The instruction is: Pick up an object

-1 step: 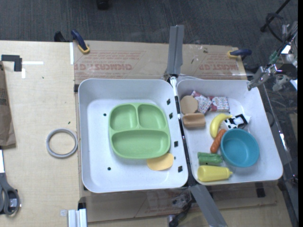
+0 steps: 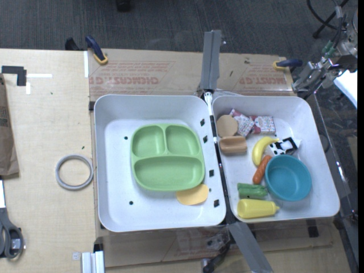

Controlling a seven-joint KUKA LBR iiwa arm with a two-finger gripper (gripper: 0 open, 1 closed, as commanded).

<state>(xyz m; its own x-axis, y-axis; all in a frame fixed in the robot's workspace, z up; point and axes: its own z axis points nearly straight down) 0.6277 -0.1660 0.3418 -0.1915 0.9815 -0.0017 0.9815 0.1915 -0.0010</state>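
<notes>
The right bin (image 2: 316, 129) holds a blue bowl (image 2: 289, 178), a yellow banana (image 2: 261, 148), an orange carrot (image 2: 261, 169), a green piece (image 2: 252, 190) and a yellow object (image 2: 257, 209) near the front wall. Toward the back lie a brown bun (image 2: 233, 145), a tan round piece (image 2: 227, 125), a pink and white packet (image 2: 254, 124) and a black and white toy (image 2: 282, 147). In the left bin (image 2: 108, 152) rests a green divided plate (image 2: 168, 157), with a flat yellow piece (image 2: 193, 195) tucked at its front edge.
A roll of tape (image 2: 74, 171), scissors (image 2: 8, 240) and a brown paper bag (image 2: 7, 135) lie on the bench to the left. Clamps (image 2: 96, 49) hold cardboard behind the bins. A metal bar (image 2: 211, 61) stands between them. Cables and hardware (image 2: 333, 38) crowd the top right.
</notes>
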